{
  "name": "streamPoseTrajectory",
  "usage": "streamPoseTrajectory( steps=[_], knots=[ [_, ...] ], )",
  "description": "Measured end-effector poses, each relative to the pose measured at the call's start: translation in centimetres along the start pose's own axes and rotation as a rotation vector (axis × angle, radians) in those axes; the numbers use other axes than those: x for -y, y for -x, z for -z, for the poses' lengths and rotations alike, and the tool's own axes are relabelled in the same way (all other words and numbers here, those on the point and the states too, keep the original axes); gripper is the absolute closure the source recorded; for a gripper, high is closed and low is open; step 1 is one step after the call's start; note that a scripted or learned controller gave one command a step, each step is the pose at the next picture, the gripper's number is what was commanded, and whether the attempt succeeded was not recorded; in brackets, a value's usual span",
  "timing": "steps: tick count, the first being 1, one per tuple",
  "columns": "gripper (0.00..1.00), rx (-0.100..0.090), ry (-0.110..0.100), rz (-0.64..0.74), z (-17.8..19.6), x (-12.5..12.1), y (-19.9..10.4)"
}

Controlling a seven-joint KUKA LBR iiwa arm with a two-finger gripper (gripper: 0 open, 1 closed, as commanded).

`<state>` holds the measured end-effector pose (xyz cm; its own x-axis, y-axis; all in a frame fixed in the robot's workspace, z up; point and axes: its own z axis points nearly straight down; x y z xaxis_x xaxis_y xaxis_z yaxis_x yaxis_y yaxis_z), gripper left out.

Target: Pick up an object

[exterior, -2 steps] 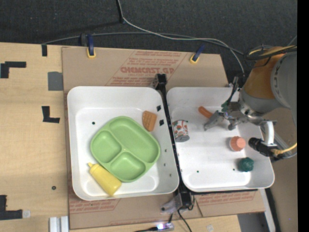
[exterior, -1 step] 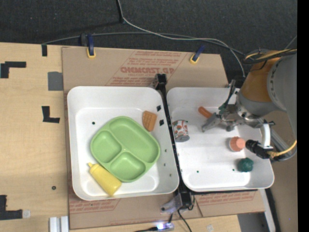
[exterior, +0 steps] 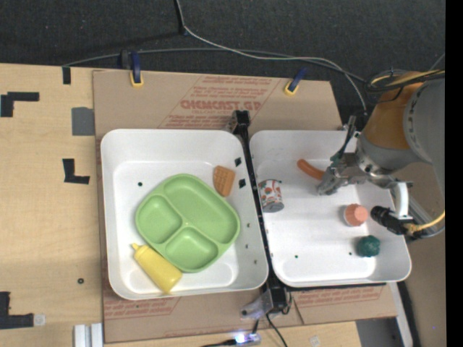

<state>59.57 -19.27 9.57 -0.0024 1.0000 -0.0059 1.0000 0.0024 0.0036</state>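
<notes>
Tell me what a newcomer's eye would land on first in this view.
The green divided plate dominates the left bin, with a yellow bottle at its lower-left edge and an orange waffle piece at its upper right. In the right bin the grey arm's end effector hangs beside an orange sausage, with a small printed can, a pink piece and a dark green one scattered around.
</notes>
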Motion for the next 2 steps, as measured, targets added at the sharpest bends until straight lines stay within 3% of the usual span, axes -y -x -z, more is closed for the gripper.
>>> streamPoseTrajectory(
  steps=[2],
  knots=[
    [1.00,-0.005,-0.001,-0.001,10.6,0.0,0.4]
  ],
)
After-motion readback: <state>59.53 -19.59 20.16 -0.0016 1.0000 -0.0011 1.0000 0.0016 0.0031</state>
